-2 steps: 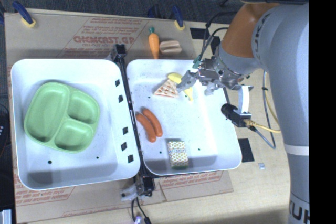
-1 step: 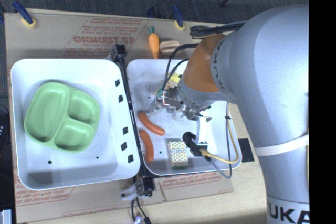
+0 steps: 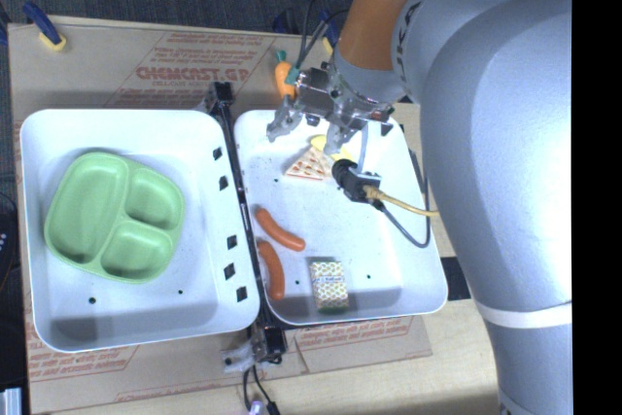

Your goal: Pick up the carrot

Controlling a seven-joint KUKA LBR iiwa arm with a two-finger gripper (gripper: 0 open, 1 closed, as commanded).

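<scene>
The carrot (image 3: 284, 81), small and orange with a green top, lies at the back left corner of the right bin (image 3: 408, 277), by its rim. My gripper (image 3: 309, 131) hangs just in front of the carrot, over the back of that bin. It is open, its two fingers spread apart with nothing between them. The left fingertip (image 3: 282, 125) is a little below the carrot and apart from it. The wrist hides part of the bin's back edge.
The right bin also holds a tan triangular wedge (image 3: 307, 166) under the gripper, a yellow piece (image 3: 320, 145), two sausages (image 3: 280, 228) (image 3: 273, 271) and a wrapped block (image 3: 328, 285). A green divided plate (image 3: 115, 214) sits in the left bin (image 3: 39, 306).
</scene>
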